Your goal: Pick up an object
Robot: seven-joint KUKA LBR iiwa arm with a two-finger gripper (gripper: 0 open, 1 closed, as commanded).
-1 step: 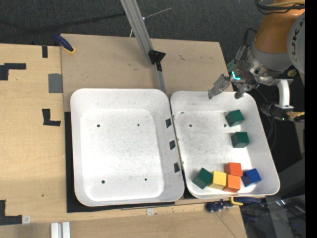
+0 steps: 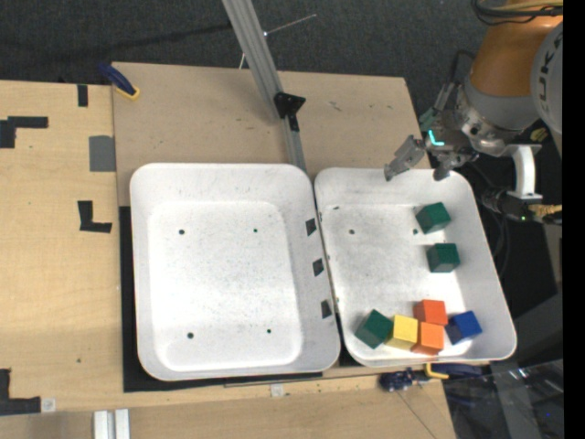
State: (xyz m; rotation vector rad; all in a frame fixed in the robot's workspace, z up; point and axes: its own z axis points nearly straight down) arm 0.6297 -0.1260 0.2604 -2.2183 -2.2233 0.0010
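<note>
While the end effector (image 2: 422,165) hangs spread, ungrasping, over the right bin's (image 2: 384,190) rim, descent could miss the green cubes (image 2: 433,217).

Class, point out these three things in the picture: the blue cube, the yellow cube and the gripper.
blue cube (image 2: 465,325), camera view, its top face.
yellow cube (image 2: 405,329), camera view, its top face.
gripper (image 2: 422,164), camera view, midway between its fingertips.

One camera, fixed above the bench (image 2: 228,108), looks down at a slant, far enough back to take in both white bins: the left bin (image 2: 146,245) toward 9 o'clock, the right bin (image 2: 484,273) toward 3 o'clock, with the arm (image 2: 516,53) entering at 2 o'clock
</note>
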